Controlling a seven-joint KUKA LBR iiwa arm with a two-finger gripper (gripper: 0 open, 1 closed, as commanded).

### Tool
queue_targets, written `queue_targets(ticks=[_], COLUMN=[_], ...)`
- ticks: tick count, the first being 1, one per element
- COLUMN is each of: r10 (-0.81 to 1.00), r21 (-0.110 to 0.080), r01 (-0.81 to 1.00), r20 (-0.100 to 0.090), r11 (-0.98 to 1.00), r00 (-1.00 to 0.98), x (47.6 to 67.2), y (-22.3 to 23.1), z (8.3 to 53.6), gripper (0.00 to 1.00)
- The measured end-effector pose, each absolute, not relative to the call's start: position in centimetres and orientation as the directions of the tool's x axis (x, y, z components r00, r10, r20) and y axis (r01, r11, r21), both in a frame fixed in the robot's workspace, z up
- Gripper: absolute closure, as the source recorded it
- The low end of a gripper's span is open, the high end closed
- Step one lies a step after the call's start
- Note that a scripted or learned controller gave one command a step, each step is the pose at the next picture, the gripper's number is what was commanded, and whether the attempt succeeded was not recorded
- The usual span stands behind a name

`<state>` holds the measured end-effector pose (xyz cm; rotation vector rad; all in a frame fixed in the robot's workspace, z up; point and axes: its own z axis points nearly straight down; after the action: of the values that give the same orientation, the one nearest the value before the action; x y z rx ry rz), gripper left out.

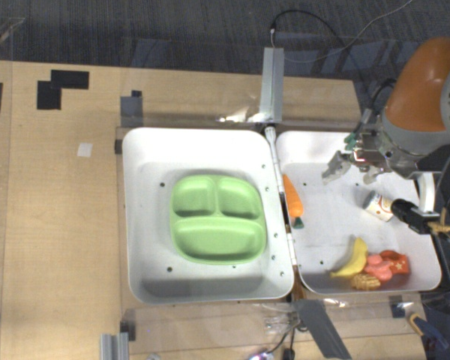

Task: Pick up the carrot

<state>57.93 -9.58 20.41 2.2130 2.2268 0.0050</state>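
Two spread metal fingers of the empty gripper (352,168) hover well apart from the small orange plastic carrot (292,200), which lies tight against the right white bin's (315,145) left wall, so a descending finger could strike that wall.

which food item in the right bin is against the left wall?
The carrot: orange, lying along that wall. The banana sits near the front.

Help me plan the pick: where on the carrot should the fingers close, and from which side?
Probably across the carrot's orange middle, coming straight down. It lies lengthwise against the right bin's left wall, so closing along that wall seems safer. The gripper hovers to its right.
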Motion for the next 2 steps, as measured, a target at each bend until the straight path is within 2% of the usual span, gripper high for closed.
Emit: queue_targets(ticks=[1, 2], r10=[0.972, 0.952], r21=[0.01, 0.007], r01=[0.972, 0.952], r20=[-0.008, -0.001], r11=[0.233, 0.306], r00=[-0.233, -0.306], x=[57.3, 54.1], y=[-9.0, -2.7], z=[10.3, 18.6], gripper=[0.0, 0.0])
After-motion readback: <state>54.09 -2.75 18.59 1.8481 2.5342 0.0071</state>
